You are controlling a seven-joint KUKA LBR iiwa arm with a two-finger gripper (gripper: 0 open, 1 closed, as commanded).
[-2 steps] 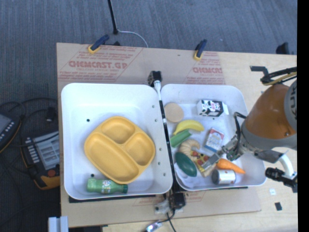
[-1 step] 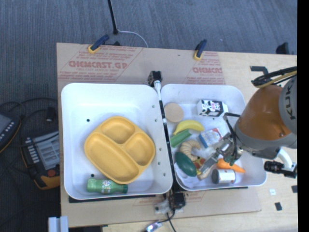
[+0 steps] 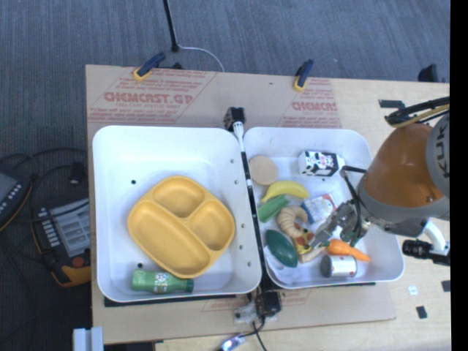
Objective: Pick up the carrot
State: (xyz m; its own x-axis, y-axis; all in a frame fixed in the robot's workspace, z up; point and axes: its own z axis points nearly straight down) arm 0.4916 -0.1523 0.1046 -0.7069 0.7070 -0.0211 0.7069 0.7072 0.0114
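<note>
One carrot [image 3: 348, 251] lies in the right bin [image 3: 380, 269], near its front right corner, just below and to the right of my claw [image 3: 338, 224]. Its long axis runs roughly left to right, the pointed end toward the bin's right wall. Whether my claw is spread or clenched I cannot tell from here, and nothing shows between its tips. My judgement: a short drop toward the front, claw turned across the carrot. Around it I count one banana [image 3: 287, 190], one green avocado-like piece [image 3: 281, 247], one can [image 3: 338, 267] touching the carrot, one milk carton [image 3: 319, 163]. Over in the left bin [image 3: 110, 196]: one yellow divided plate [image 3: 181, 225], one green bottle [image 3: 161, 281]
</note>
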